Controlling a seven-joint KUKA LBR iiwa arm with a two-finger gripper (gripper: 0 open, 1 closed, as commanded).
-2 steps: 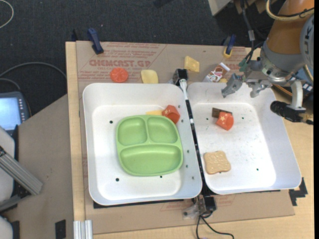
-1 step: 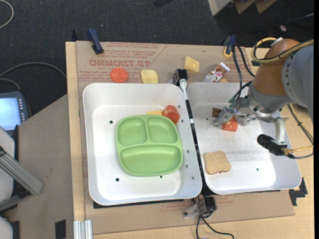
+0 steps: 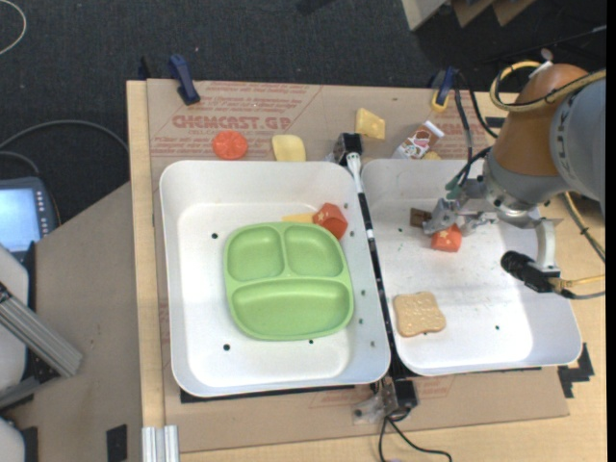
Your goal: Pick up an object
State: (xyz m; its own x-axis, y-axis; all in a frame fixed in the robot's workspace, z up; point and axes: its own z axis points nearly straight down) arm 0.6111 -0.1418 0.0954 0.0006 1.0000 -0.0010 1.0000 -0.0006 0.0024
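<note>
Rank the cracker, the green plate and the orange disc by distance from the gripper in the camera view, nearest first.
From the gripper:
1. Cracker, in the right bin's near part.
2. Green plate, in the left bin.
3. Orange disc, on the cardboard behind the left bin.

Lime-green divided plate (image 3: 286, 282) in white left bin (image 3: 183, 258). Red-orange block (image 3: 446, 241), tan speckled cracker (image 3: 419, 314) in white right bin (image 3: 500, 340). Orange disc (image 3: 230, 144), pale yellow pieces (image 3: 289, 148) on brown cardboard (image 3: 154, 123).
</note>
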